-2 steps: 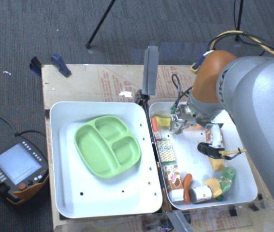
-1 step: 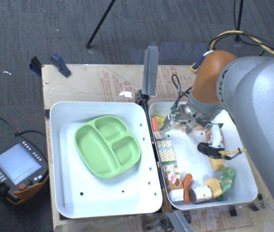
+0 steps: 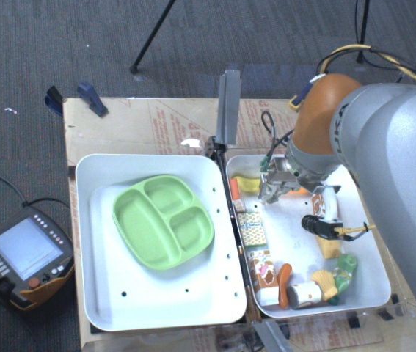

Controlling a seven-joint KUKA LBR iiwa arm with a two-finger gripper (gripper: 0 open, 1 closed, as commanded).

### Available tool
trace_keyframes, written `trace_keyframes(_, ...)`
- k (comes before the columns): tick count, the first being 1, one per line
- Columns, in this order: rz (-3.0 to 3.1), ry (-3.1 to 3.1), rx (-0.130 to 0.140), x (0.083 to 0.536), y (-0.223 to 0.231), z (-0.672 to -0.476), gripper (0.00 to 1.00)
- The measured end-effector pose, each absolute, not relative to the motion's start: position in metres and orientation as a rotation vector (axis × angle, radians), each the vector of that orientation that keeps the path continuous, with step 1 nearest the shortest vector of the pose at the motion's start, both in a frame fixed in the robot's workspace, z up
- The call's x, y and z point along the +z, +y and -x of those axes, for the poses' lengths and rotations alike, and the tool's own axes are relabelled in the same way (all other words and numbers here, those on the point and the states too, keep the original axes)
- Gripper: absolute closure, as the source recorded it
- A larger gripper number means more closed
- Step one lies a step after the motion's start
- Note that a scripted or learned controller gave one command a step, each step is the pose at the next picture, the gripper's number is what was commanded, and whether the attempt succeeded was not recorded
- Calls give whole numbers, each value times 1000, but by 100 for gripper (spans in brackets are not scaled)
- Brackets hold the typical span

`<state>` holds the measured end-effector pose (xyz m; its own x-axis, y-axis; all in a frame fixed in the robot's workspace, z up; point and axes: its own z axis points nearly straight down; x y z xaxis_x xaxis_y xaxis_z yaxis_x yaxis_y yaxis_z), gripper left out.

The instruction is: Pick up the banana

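One grey arm point(image 3: 384, 160) with an orange band reaches in from the right, and it is the biggest thing in view. Under it sit two white bins, a left bin point(image 3: 90, 270) and a right bin point(image 3: 373, 270), side by side on the bench.

Taking the right bin as the landmark: the left bin beside it holds one green plate point(image 3: 163, 220) with three compartments. On the floor well to the left of both bins lies one handheld controller point(image 3: 23, 259) with a screen.

Inside the right bin, along its left wall, stand two small printed boxes point(image 3: 253, 229), one behind the other, with an orange carrot-like piece point(image 3: 284, 283) near the front. A cluster of small toys fills the front right corner, too jumbled to count or name.

The gripper point(image 3: 272, 188) hangs over the rear left part of the right bin. Whether its fingers are spread or closed cannot be told; they blur into the clutter.

The banana point(image 3: 247, 184), one yellow piece, lies in the rear left corner of the right bin, just to the left of the gripper. Its right end is hidden by the gripper.
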<state>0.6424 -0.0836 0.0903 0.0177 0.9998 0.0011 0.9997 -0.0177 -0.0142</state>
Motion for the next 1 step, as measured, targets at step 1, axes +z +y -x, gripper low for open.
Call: trace_keyframes(1,1941,-2466,3,117,-117,-644,100)
